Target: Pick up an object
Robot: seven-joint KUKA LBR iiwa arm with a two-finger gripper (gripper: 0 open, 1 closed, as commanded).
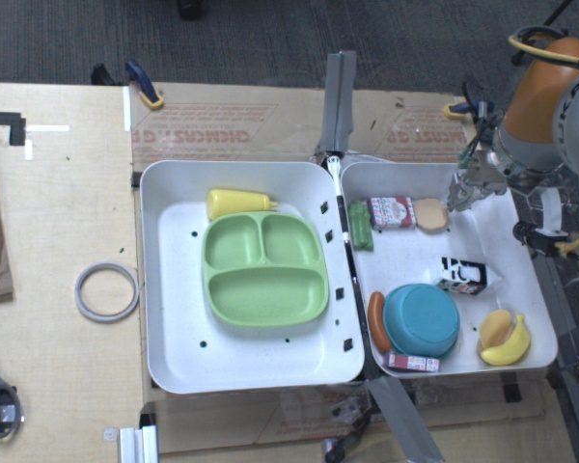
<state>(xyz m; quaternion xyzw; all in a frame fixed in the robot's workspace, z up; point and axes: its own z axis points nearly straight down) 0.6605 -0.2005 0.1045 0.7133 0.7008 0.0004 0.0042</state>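
A wooden bench [58, 220], seen from above at a slant, bears two shallow white bins side by side, placed where the arm can reach them. The left bin [164, 336] holds a green divided plate [265, 268] lying flat in its middle, with a yellow bottle-shaped toy [237, 202] on its side just beyond the plate's far edge. The right bin [415, 249] holds the smaller clutter: a blue bowl [422, 320] turned upside down near the front, an orange hot dog toy [376, 320] touching its left side, a small red and white packet [412, 362] at its front, a yellow banana [507, 340] in the front right corner, a black and white packet [462, 276] near the middle, a red packet [391, 211] at the back, a green bar [359, 227] against the left wall, and a tan round cookie [430, 215] just beside the red packet. The grey arm with its orange band [545, 90] reaches in from the right, and its gripper [463, 193] hangs over the back of the right bin, just right of the cookie. Nothing shows between its fingers, and whether they are open or closed cannot be told. The cookie is the nearest object and the likeliest pick. A grey ring [107, 290] lies on the bench left of the bins.
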